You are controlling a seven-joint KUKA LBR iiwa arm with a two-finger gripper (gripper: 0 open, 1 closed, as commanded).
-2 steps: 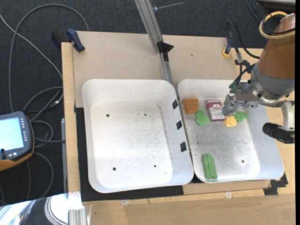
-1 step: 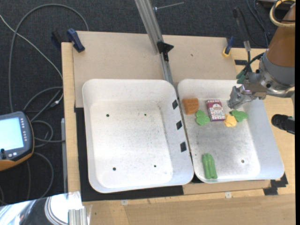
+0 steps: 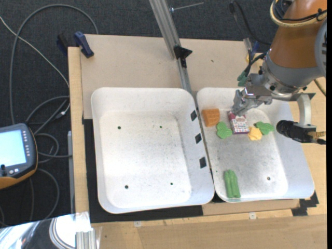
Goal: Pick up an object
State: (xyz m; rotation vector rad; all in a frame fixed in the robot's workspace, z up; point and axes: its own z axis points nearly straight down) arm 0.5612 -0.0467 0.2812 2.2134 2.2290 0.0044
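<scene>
The right bin (image 3: 270, 183) holds several small things. An orange block (image 3: 210, 116) lies near its left wall. A small green piece (image 3: 224, 131) sits just right of it. A pink and white patterned box (image 3: 239, 125) lies in the middle, directly under my gripper (image 3: 238, 109). To its right are a yellow piece (image 3: 255, 134) and a green piece (image 3: 264, 127), touching each other. A long green object (image 3: 231, 183) lies near the front rim. The gripper hangs low over the box's far end, and nothing shows between its fingers.
The left bin (image 3: 104, 104) stands beside the right one, with black clips (image 3: 197, 138) along the shared edge. A metal pole (image 3: 166, 22) slants up from the back of the bench. A teach pendant (image 3: 15, 154) lies off the bench at the left.
</scene>
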